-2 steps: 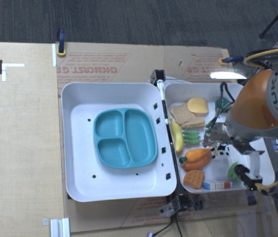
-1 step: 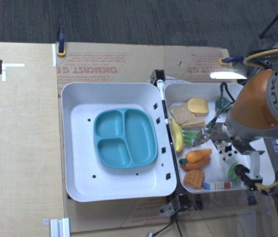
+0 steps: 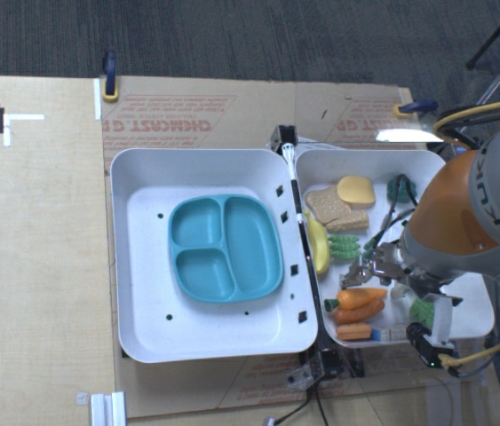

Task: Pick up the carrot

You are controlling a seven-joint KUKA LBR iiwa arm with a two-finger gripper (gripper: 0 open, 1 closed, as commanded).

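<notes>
Nearest you, the carrot (image 3: 360, 303) lies in the right bin (image 3: 472, 319), near its front left corner, beside a smaller orange piece (image 3: 353, 331). Your end effector (image 3: 369, 269) hovers just above the carrot; you cannot tell how far it is open. A blue plate (image 3: 226, 248) sits in the left bin (image 3: 134, 264).

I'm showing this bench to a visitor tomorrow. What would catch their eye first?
Probably the blue divided plate, alone in the middle of the left bin. Next, the grey arm with its orange band looming over the right bin, its gripper just above the carrot among crowded toy foods.
</notes>
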